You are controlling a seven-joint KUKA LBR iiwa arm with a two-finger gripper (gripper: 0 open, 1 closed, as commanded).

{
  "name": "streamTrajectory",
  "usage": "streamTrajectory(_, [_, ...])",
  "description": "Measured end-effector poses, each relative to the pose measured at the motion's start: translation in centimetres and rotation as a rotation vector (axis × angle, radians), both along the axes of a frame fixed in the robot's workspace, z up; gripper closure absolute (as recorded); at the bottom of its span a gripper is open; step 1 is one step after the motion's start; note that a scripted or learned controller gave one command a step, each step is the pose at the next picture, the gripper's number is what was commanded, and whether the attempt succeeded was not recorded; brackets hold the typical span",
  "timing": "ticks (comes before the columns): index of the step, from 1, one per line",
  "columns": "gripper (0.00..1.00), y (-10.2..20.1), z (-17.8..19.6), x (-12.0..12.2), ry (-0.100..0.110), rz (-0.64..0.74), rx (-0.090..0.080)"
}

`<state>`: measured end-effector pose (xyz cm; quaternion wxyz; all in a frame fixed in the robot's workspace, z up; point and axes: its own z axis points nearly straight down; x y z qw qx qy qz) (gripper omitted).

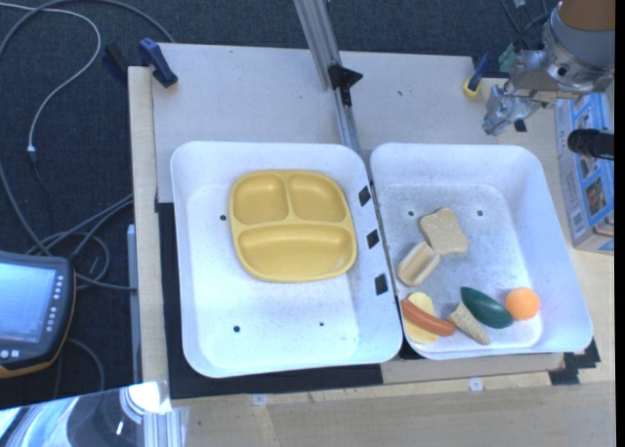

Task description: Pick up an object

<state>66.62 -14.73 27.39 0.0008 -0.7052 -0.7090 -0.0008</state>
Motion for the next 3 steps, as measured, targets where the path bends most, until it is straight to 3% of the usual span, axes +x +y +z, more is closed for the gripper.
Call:
streamTrajectory(2, [1.00, 11.3, -0.7, -1.2, 0.001, 0.002, 0.001])
streamTrajectory(3, [1.00, 16.3, -1.7, -2.9, 0.004, 0.000, 0.001])
